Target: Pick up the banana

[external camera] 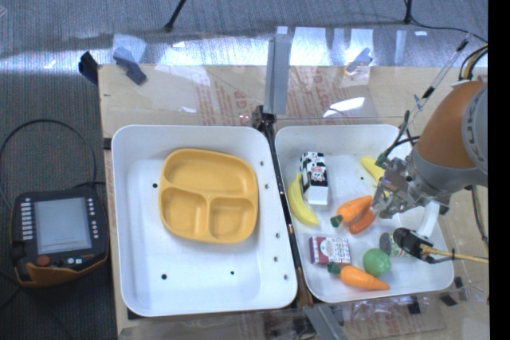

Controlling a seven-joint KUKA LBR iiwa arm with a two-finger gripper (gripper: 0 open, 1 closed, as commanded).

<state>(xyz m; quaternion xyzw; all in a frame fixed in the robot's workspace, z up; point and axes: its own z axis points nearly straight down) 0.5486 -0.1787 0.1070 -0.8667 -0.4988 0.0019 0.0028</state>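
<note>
The banana [301,201] lies lengthwise along the left wall of the right bin [343,135], just left of a cow-patterned milk carton [314,177]. My gripper [386,197] hangs low over the right half of that bin, at the right end of an orange carrot [355,212]. It is well to the right of the banana, with the carton and carrot between them. The arm's wrist hides part of the bin behind it.
A second yellow piece [370,168] lies behind the gripper. A red carton [329,249], a green ball [377,261] and another carrot [358,277] sit at the bin's front. A yellow divided plate [209,195] rests in the left bin [135,251].
</note>
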